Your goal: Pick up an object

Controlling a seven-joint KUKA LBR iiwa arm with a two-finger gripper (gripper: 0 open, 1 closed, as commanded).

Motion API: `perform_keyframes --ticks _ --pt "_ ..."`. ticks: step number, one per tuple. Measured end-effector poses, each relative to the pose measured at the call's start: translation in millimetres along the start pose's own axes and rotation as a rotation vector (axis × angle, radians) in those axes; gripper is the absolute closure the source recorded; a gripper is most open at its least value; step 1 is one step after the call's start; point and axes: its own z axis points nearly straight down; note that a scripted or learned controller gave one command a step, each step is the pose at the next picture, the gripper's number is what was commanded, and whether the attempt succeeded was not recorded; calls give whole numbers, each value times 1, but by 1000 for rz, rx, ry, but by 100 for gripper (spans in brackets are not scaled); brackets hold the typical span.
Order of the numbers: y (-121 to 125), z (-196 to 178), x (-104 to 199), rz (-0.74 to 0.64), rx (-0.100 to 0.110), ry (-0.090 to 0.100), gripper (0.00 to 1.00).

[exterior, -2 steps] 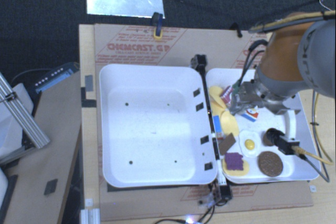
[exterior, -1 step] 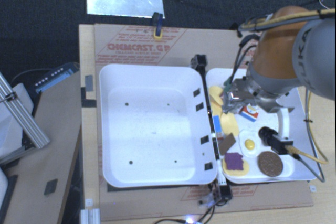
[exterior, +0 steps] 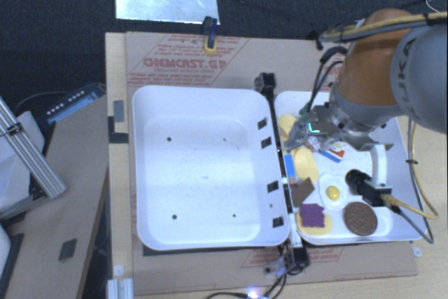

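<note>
I see the gripper (exterior: 313,140) low in the right bin (exterior: 402,150), and I cannot tell its state (the wrist hides it). The yellow piece (exterior: 305,164) lies just below-left of it, near the divider.

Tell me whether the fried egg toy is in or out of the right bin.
In. The fried egg toy lies flat on the right bin's floor, between a yellow piece and a brown disc.

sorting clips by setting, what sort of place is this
Most likely a robotics lab set up for grasping trials. A grey arm reaches over two white bins on a cardboard-covered bench. The right bin holds toy food such as a fried egg and a brown cookie.
</note>
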Motion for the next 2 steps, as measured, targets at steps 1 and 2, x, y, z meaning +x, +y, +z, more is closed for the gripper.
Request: perform_keyframes --ticks 1,2 --pt "1 -11 0 -5 -3 1 100" --pt "88 15 81 -8 -4 3 100"
